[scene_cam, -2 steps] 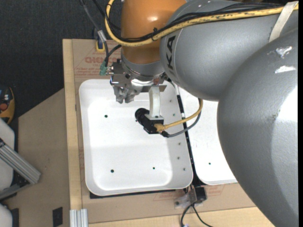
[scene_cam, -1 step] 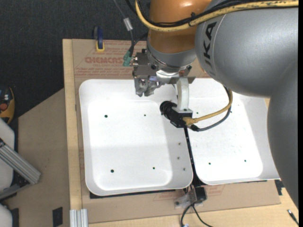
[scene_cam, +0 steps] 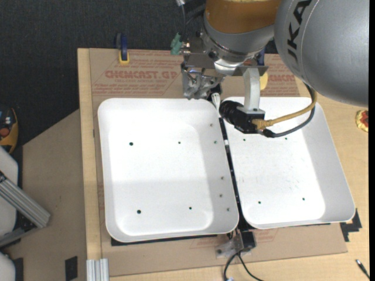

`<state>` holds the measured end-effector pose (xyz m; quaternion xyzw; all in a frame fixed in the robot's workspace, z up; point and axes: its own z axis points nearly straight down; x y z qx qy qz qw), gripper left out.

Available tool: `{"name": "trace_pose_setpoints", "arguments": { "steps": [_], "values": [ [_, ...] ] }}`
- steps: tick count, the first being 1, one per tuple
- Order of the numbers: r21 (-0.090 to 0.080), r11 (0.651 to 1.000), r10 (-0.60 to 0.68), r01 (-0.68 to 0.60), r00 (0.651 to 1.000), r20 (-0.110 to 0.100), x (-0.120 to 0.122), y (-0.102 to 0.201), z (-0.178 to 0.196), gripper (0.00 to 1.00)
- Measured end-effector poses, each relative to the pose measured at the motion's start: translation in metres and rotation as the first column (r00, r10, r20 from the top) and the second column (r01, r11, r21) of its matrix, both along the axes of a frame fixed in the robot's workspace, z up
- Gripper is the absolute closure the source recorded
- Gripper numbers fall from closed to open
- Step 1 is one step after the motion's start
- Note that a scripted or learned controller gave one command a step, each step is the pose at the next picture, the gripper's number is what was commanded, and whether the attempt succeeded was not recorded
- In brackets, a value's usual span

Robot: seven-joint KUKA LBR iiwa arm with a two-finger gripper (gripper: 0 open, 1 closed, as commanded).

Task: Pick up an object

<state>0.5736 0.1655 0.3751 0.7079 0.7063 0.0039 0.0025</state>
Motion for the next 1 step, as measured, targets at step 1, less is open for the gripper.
{"name": "trace_pose_setpoints", "arguments": {
  "steps": [1],
  "values": [
    [-0.004,1.000,0.006,-0.006,1.000,-0.018,0.0111,0.0459,-0.0939,1.00]
  ]
}}
